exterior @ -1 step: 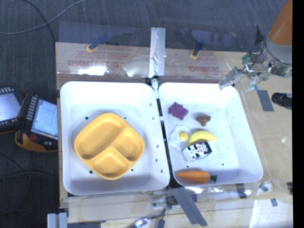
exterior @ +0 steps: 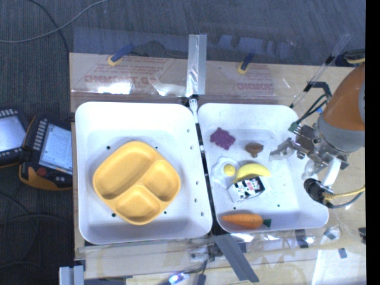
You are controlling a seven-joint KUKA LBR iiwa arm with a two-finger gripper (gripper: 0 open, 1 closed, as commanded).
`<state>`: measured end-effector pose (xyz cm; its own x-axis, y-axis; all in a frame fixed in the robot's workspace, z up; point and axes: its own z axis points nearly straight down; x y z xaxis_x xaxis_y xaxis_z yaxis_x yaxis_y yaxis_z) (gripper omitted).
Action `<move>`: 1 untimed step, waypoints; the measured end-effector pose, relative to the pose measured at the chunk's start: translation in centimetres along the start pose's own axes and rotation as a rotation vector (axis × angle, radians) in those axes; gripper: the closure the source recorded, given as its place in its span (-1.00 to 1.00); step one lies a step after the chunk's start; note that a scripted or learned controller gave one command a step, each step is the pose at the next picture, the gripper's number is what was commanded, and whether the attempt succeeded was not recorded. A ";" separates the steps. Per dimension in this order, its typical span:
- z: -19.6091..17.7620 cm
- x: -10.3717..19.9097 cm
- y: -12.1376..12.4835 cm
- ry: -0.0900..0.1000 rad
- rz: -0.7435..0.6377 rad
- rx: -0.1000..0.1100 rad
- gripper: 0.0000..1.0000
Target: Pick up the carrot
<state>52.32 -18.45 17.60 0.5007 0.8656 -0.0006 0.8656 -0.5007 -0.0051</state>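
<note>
Carrot (exterior: 241, 220) lies along the bottom edge of the right bin (exterior: 297, 209), near the frame's lower middle, with its green end pointing right. Just above it sit a small carton (exterior: 246, 188), a banana (exterior: 253, 170) and a fried egg (exterior: 224, 168). The arm (exterior: 344, 114) is cut off at the right edge. Its gripper (exterior: 284, 149) is small and blurry, so I cannot tell its state.

This looks like a robot lab. A wooden bench (exterior: 332, 82) holds two white bins (exterior: 83, 177) taped down. Black cables (exterior: 41, 28) run over grey carpet (exterior: 267, 10). A control pad (exterior: 47, 153) with a screen lies past the bench's left edge.
</note>
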 end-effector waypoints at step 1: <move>0.0 0.0 0.0 0.000 0.000 0.000 -1.00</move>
<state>52.33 -18.45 17.61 0.5007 0.8656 -0.0007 0.8656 -0.5007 -0.0048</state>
